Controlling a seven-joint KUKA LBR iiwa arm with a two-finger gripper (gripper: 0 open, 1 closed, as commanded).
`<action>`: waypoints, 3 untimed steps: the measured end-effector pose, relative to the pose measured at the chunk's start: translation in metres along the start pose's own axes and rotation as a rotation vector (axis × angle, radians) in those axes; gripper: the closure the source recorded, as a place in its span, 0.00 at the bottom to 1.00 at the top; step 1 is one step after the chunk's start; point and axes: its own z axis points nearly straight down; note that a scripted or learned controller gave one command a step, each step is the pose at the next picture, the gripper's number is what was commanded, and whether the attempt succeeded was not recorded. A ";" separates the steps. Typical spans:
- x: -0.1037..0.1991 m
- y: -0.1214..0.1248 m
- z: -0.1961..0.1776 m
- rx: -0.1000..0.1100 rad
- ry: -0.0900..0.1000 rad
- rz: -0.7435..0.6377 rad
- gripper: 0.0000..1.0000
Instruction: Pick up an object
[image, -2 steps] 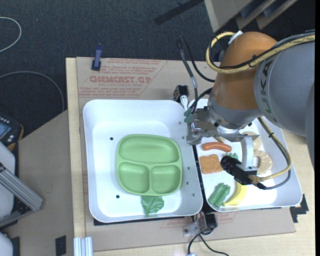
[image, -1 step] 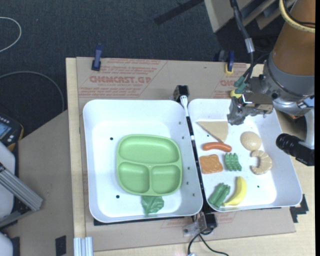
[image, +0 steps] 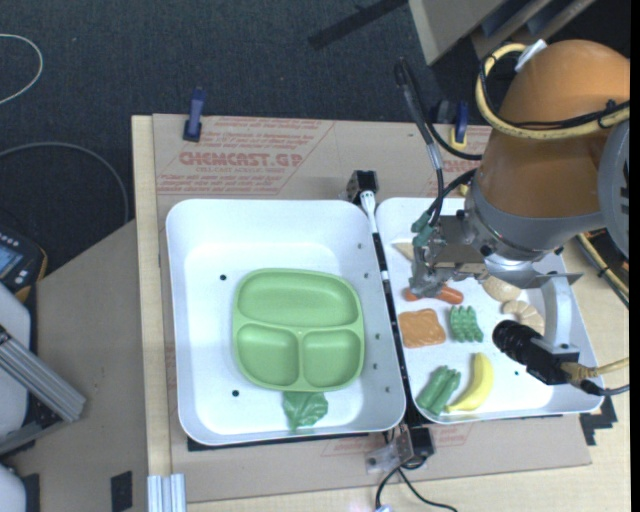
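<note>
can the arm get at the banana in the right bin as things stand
Probably yes. The banana lies uncovered near the right bin's front edge, beside a green vegetable, and the end effector sits just behind it.

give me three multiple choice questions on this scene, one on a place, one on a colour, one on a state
1. Where does the green divided plate lie?
A. in the left bin
B. in the right bin
C. on the floor

2. What colour is the banana?
A. red
B. yellow
C. blue

3. How does the divided plate sit?
A. upside down
B. on its edge
C. flat, compartments up

Answers:
1. A, it rests inside the left bin, away from the end effector over the right bin.
2. B, it is plainly yellow beside the green bean pods.
3. C, its three hollows face the camera.
</note>
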 end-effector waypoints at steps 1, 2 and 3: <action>-0.018 0.001 0.057 -0.001 -0.002 0.006 1.00; -0.028 0.002 -0.103 -0.027 0.001 0.003 1.00; 0.019 0.000 0.002 0.003 -0.001 -0.001 1.00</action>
